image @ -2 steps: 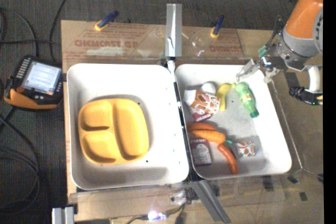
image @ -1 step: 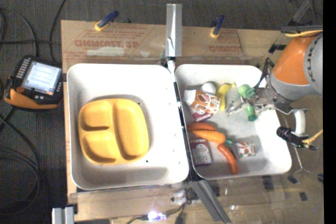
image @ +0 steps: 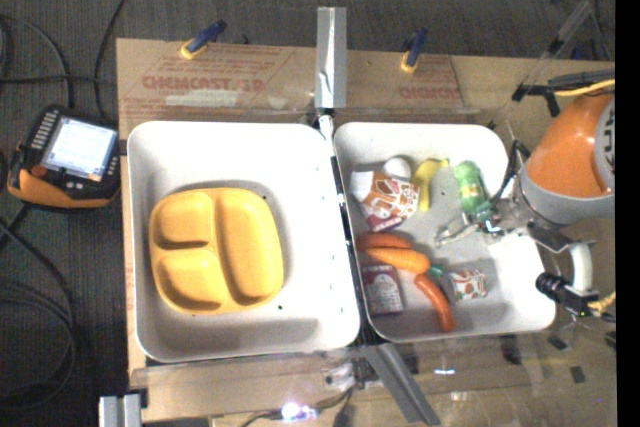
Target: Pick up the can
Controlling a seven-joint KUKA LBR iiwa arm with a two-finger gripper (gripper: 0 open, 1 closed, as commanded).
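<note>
**Crowded bin, easy miss**

Clearly the risk lies in the clutter of the right bin (image: 520,315). What looks like the can (image: 383,292), dark red with a pale label, lies on its side near the bin's front left, touching the carrot (image: 395,257) above it and close to the red pepper (image: 434,301). The end effector (image: 462,230) hangs over the middle of that bin, just beside the green bottle (image: 470,189); whether it is spread or closed, I cannot tell, and nothing is visibly in it. A descent slightly off could land on the carrot or pepper. A can lying flat may also roll or slip aside. The small carton (image: 467,284) sits between and could be nudged. The yellow tray (image: 216,248) in the left bin (image: 140,215) is well apart.
</note>
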